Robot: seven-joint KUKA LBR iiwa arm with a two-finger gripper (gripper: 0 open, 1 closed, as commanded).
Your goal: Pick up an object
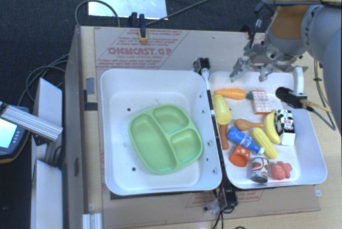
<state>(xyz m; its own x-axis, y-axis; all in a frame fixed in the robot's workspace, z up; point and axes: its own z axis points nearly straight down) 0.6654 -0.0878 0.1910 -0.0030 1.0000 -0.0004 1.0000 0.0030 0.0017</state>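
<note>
Hovering above the far edge of the right bin (318,169), gripper (251,69) with fingers spread wide and nothing between them. Below, just beside: carrot (231,94) and a small card (260,102); further in, corn (222,109), bananas (270,134), bottle (242,137), can (259,168). In the left bin (115,169), a green tray (165,138). Approach step, apparently, no grasp yet. Next: descending straight onto the carrot, then closing across its width

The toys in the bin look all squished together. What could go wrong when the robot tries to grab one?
The gripper might pinch two toys at once, because the bananas and blue bottle lie touching. It could also bump the right bin wall, since the carrot sits close to that edge.
</note>
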